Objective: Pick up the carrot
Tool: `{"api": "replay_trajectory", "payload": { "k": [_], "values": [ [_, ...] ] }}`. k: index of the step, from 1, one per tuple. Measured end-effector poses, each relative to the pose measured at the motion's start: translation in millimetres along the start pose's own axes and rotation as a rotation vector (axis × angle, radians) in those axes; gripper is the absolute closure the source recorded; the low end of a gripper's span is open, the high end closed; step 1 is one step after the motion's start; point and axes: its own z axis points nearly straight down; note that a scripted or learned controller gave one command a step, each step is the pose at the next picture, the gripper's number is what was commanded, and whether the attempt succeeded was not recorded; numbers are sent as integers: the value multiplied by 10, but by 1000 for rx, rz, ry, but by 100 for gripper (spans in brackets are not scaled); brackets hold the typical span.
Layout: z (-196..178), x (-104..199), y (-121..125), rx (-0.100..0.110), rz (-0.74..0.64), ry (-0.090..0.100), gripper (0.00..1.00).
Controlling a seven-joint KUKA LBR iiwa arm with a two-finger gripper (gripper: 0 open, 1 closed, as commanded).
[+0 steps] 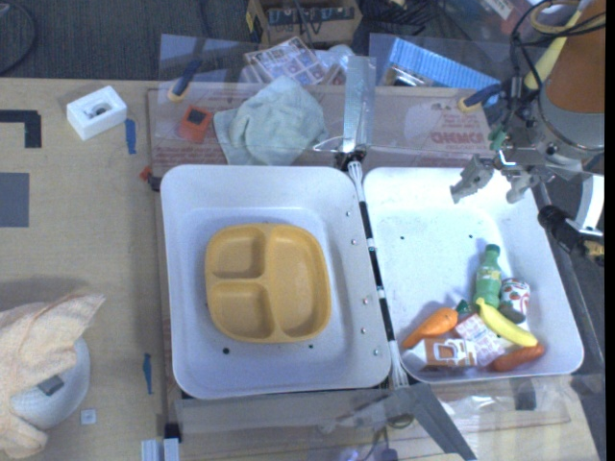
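Smooth white plastic with a dull sheen on both bins. Matt ochre plastic on the compartment tray. Glossy orange plastic on the carrot; likewise glossy on the yellow banana and green bottle. Pale matt wood-look surface on the desk. Soft crumpled cloth, greenish-grey, behind the bins. Bare grey metal on the tool. Clear glossy sheeting along the back wall.

On the desk, the left bin holds a divided plate at its centre. In the right bin, the carrot lies at seven o'clock, with a bottle and banana towards five. The claw hangs at twelve.
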Motion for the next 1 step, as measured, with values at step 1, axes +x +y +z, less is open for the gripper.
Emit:
{"api": "replay_trajectory", "payload": {
  "k": [1],
  "values": [
    [1049,302,-355,-2,54,-1,0]
  ]
}}
